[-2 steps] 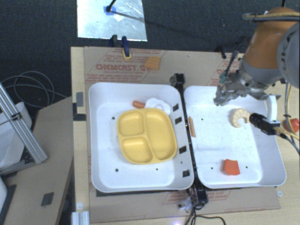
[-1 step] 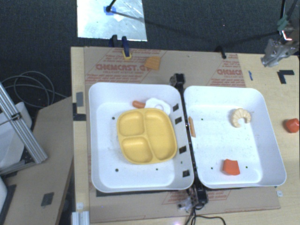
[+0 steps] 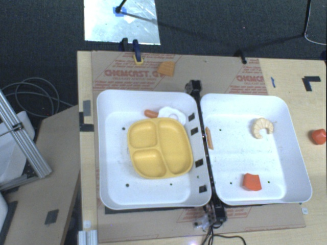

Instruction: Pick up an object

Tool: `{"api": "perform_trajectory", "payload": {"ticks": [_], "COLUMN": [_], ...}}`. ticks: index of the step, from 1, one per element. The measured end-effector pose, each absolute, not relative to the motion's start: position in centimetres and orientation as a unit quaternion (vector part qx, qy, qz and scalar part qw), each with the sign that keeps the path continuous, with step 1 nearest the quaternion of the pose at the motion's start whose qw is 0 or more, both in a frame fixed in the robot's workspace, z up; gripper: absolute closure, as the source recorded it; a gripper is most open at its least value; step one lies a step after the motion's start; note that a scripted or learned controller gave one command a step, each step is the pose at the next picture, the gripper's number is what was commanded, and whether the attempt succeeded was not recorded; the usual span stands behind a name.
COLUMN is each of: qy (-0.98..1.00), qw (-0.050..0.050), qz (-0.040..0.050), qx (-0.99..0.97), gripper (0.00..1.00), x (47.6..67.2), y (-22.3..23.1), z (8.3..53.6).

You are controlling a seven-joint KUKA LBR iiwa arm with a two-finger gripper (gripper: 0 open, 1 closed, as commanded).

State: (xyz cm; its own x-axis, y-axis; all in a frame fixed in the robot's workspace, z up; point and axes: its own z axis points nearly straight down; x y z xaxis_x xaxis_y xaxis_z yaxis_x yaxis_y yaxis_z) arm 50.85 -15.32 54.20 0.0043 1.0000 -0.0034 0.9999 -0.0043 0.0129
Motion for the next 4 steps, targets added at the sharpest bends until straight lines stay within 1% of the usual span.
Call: {"api": "perform_trajectory", "payload": {"ticks": [1, 2, 3, 4], "qy": [0.708, 0.707, 0.711, 0.707], "qw": [0.002, -0.005, -0.006, 0.008], "qz": [0.0009, -0.0033, -0.0024, 0.0044], "qx": [0.706, 0.707, 0.703, 0.708], "gripper": [0.0, 0.0, 0.0, 0.0], "x": [51.3, 48.8, 48.5, 48.8], "y": [-14.9, -14.9, -5.6, -10.9], "z": [53.5, 36.8, 21.6, 35.2]}}
